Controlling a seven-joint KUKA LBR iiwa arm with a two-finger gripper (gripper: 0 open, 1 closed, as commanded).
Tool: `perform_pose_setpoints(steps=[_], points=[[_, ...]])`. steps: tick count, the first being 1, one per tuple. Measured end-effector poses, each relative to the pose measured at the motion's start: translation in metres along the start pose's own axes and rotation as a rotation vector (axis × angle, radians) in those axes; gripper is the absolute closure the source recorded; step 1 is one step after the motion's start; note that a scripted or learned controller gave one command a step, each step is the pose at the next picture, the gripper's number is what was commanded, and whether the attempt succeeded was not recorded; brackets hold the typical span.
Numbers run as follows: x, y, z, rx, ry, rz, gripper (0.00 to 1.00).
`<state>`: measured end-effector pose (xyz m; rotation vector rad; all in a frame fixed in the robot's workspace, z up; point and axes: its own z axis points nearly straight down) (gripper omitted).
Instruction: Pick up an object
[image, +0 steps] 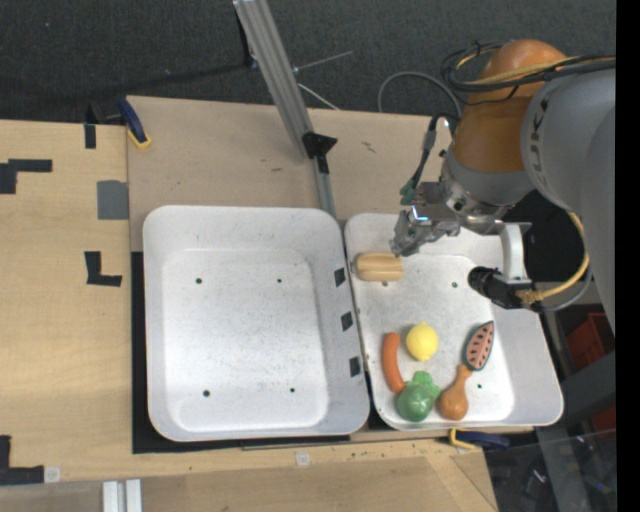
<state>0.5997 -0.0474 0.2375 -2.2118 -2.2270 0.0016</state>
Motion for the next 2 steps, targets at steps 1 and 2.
perform_pose_setpoints(steps=[1,2], points=[[0.044,0.014,-0.003,-0.002,0.0,0.0,1.0],[0.1,0.026,0.011,-0.001,-0.001,0.0,1.0]])
